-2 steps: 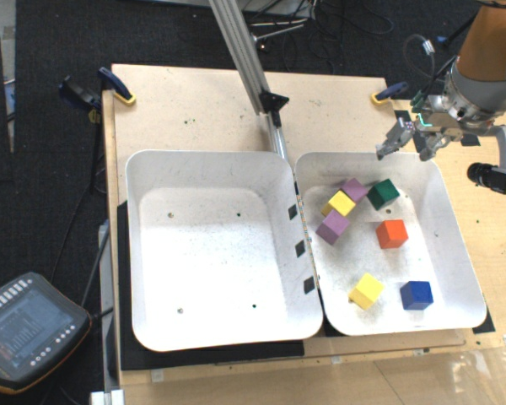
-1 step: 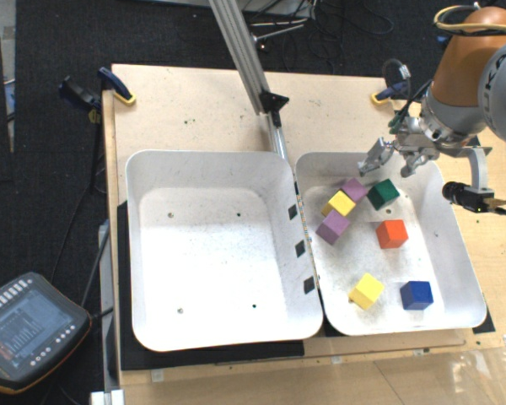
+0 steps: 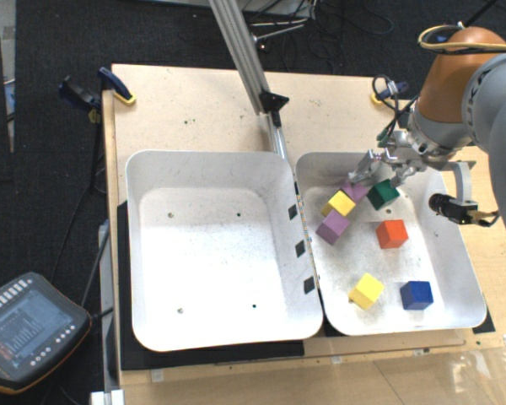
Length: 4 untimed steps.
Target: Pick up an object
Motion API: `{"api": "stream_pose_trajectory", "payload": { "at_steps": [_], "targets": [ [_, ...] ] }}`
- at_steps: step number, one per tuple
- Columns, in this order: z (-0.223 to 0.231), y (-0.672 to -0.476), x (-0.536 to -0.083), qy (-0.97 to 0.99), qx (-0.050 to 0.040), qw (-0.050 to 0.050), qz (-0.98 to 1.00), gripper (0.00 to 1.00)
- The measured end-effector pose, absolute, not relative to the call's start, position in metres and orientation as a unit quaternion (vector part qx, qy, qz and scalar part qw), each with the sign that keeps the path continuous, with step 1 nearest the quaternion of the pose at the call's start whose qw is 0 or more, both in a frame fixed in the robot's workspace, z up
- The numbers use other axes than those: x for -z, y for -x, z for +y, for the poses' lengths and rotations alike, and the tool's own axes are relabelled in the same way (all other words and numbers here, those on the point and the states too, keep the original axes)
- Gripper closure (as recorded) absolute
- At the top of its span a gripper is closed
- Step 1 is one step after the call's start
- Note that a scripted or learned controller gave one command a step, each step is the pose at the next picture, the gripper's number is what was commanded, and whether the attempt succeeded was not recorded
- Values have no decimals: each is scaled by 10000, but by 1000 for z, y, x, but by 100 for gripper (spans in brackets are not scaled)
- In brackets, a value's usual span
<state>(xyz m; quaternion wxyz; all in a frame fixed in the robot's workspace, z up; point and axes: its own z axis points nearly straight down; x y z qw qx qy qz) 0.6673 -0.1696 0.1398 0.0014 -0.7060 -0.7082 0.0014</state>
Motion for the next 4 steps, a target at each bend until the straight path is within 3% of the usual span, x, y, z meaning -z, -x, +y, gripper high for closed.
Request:
{"api": "stream_pose_trajectory", "payload": {
  "at_steps": [1, 2, 3, 4],
  "targets": [
    [-171, -673, -128, 7062, 48, -89, -7080, 0],
    [-171, -674, -138, 7055, 59, -109, -7087, 100],
    [-175, -680, -184, 7062, 17, -35, -7080, 100],
    [-175, -682, -227, 7063, 17, -33, -7079, 100]
  ]
}}
